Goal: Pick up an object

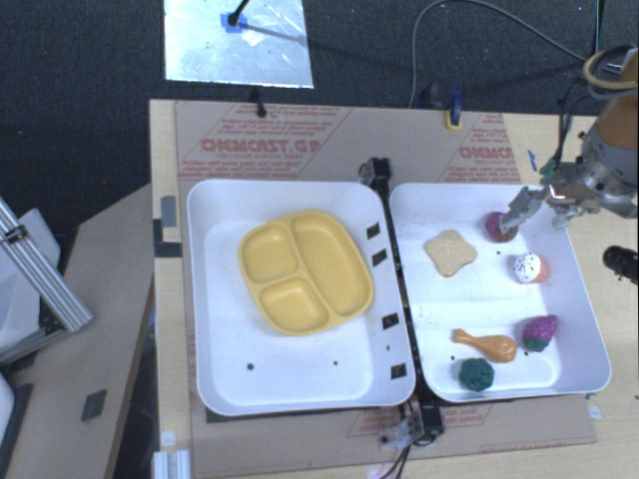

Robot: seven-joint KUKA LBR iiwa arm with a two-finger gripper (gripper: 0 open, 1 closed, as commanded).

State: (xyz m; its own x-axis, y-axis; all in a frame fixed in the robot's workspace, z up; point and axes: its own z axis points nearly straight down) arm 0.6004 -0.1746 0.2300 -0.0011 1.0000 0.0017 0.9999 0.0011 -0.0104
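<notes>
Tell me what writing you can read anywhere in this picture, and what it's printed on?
"CHEMCAST GP", in red, on the brown sheet under the two white bins, left of the top edge.
"CHEMCAST", red again, on the same sheet at the upper right; the letters after it are too blurred to read.
More red print along the sheet's bottom edge: too small and cut off to read.
The bins, the yellow tray and the toy foods bear no writing.
</notes>
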